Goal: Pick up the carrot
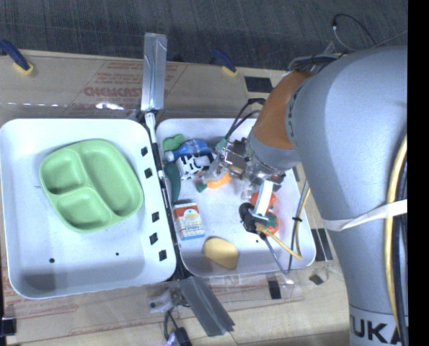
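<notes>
Camera view showed the hand (225,166) over the small orange carrot (216,183) in the right bin's middle; its opening was unclear, so centring first seemed wise.

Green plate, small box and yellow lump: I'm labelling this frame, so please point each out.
Green plate (91,184): camera view, on its middle ridge.
Small box (189,220): camera view, on its top face.
Yellow lump (220,251): camera view, on its rounded top.

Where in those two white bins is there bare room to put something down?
Left white bin: bare floor all around the green divided plate, widest along its near edge. Right white bin: crowded, with a small patch between the small orange-and-white carton and the gripper.
</notes>
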You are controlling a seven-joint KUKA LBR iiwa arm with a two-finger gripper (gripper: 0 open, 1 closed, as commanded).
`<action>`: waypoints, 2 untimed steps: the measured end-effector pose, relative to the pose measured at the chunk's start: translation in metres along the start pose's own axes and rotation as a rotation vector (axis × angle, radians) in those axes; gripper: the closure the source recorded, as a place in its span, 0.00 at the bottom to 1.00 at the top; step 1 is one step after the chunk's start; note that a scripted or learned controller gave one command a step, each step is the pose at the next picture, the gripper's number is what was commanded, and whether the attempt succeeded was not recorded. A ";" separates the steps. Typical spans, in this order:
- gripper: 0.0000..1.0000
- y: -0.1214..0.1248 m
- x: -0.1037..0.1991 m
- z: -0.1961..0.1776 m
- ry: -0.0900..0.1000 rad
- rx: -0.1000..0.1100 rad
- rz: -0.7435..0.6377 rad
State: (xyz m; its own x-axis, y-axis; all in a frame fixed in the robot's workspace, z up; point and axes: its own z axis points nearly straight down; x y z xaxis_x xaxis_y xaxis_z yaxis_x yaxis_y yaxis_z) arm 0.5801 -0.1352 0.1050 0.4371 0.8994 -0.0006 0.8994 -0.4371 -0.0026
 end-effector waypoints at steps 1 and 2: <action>0.00 0.043 -0.019 0.014 0.000 0.002 -0.062; 1.00 0.041 -0.017 0.005 -0.002 0.009 -0.072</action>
State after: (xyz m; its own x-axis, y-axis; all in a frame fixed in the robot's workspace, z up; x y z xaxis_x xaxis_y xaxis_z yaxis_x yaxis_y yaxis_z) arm 0.6095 -0.1682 0.0995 0.3709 0.9287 -0.0017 0.9286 -0.3709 -0.0120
